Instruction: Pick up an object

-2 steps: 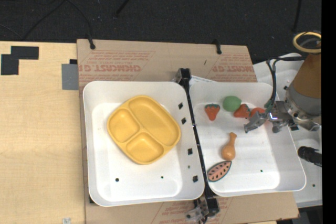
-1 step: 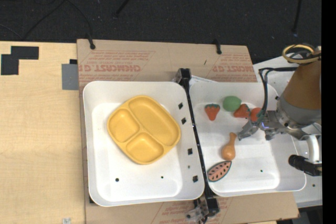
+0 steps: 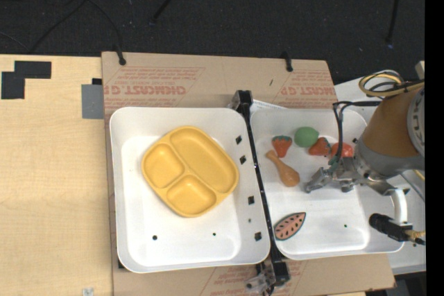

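Here the tool [image 3: 320, 181] sits low in the right bin [image 3: 350, 236]; whether it is apart or together, I cannot tell. The drumstick toy [image 3: 283, 168] lies just to its left, nearly touching. Judging from this, it should centre over the drumstick's shaft before closing, avoiding the strawberry [image 3: 282, 145] beyond.

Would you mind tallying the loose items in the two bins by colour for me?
Yellow: 1, divided plate
Green: 1, round toy
Red/orange: 3, strawberry-like toy, small pieces
Tan: 1, drumstick
Pink: 1, watermelon slice
Total: 7
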Tool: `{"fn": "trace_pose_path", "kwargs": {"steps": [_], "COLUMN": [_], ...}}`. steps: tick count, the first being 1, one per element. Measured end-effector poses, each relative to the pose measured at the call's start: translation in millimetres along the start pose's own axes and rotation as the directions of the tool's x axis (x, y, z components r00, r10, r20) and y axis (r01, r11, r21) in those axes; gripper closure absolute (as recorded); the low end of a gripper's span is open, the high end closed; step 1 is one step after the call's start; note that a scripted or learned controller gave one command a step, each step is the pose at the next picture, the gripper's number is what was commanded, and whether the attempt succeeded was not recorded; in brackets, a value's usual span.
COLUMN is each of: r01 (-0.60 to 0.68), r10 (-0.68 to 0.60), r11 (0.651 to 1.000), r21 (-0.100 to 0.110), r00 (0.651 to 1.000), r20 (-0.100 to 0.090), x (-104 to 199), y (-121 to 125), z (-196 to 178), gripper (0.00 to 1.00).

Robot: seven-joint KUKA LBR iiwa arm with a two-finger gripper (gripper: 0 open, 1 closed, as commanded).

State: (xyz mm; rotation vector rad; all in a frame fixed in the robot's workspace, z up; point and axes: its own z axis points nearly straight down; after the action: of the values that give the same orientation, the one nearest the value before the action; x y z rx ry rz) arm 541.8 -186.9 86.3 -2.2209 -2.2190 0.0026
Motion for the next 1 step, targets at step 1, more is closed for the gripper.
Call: {"fn": "trace_pose_path", "kwargs": {"steps": [1], "r01": [-0.002], "r10": [0.002], "r11": [1.000], "r21": [0.000], "r00": [1.000], "r20": [0.000], "x": [-0.5], "y": [-0.1], "z": [-12.0], "gripper": [1.00]}}
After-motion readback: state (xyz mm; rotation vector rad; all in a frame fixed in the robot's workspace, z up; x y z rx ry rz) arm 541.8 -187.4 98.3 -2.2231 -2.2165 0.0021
